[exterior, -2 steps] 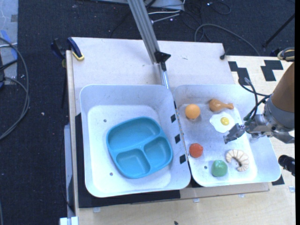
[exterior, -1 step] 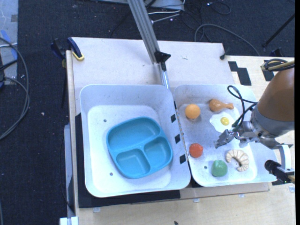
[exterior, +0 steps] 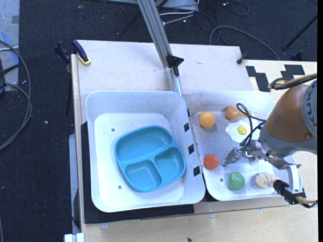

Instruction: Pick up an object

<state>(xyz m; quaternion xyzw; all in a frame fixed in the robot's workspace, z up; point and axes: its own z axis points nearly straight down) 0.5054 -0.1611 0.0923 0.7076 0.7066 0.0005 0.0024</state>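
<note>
Gripper (exterior: 233, 157) hangs low in the right bin (exterior: 218, 194), fingers spread, grasping nothing. Red tomato (exterior: 211, 161) just left; green pepper (exterior: 235, 180) just below, near the bin's front edge.

Bright even light, slightly soft

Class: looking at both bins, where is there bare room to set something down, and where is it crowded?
Left bin: bare white floor rings the blue tray, widest above it. Right bin: a free strip above the orange ball. Crowded: the lower right, where gripper, fried egg, red ball and green object cluster.
</note>
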